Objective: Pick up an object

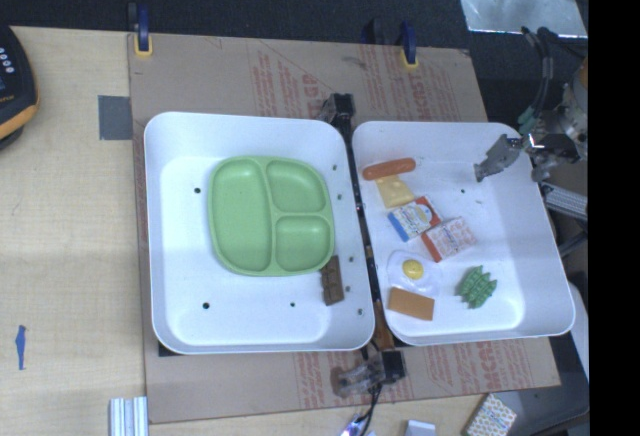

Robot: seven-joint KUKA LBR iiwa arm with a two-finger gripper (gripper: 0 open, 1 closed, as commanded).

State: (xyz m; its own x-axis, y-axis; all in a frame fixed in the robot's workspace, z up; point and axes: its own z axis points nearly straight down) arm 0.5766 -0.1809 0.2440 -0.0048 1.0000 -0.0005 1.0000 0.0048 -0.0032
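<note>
Plastic bins on cardboard

Both white bins (160,224) look like smooth plastic; the green divided plate (270,214) is matt plastic; the brown sheet (300,74) beneath looks like printed cardboard.

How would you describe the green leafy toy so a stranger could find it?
Look in the right bin, near its front edge. The green leafy toy lies right of the fried egg and brown slab. It is the only green, bumpy piece there.

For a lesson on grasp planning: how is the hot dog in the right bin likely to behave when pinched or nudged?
The hot dog looks rounded and slim, so a sideways nudge would probably roll it. Its glossy skin may slip. It seems small, likely light.
</note>
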